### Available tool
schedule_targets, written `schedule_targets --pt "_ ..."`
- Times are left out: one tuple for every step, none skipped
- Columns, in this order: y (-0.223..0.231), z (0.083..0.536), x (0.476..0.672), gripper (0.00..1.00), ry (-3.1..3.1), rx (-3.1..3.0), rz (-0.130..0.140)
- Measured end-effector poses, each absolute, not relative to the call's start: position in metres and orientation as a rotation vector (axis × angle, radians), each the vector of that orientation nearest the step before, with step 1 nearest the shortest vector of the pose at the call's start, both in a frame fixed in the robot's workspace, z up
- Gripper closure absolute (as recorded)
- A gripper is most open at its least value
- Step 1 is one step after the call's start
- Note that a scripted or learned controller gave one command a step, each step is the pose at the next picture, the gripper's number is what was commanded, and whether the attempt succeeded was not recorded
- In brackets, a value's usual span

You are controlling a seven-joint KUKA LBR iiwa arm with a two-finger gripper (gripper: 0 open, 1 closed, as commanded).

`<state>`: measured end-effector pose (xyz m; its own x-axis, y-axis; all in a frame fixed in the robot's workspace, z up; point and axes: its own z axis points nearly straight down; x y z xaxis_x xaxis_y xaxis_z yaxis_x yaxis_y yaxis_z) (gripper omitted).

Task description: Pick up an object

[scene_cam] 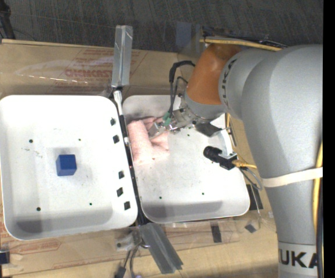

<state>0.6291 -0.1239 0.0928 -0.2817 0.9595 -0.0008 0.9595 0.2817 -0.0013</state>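
Since the task asks only for an object, the nearest one will do. My gripper [167,123] is down in the white bin [214,204] that lies under my own arm [283,132], at the corner farthest from my base. Touching the gripper's tip, on the side away from my arm, lies a pale pink lump [140,143], soft-looking, like a sponge or a folded cloth. It rests close against the divider [127,161] between the bins, which I judge is why I come at it from its open side rather than over the wall. Whether the gripper is spread or pressed together I cannot tell, because the orange band [205,80] and the metal below it cover the tip from above. So I call the pink lump touched, not held.

Well beyond the gripper, past the divider, a blue cube [66,164] sits alone on the floor of the second bin [17,106]. It stands apart from every wall, so in my judgement it is the cleaner target, but it needs a longer reach.

As for writing, far behind the gripper, low on my grey casing, the black letters "UKA" [298,260] can be read, with the start of the word out of sight. The cardboard [51,68] under the bins bears faint red print beyond the gripper, too washed out to read.
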Motion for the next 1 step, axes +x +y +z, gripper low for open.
schedule_targets --pt "-0.1241 0.1031 0.6293 1.00 -2.516 -1.879 0.004"
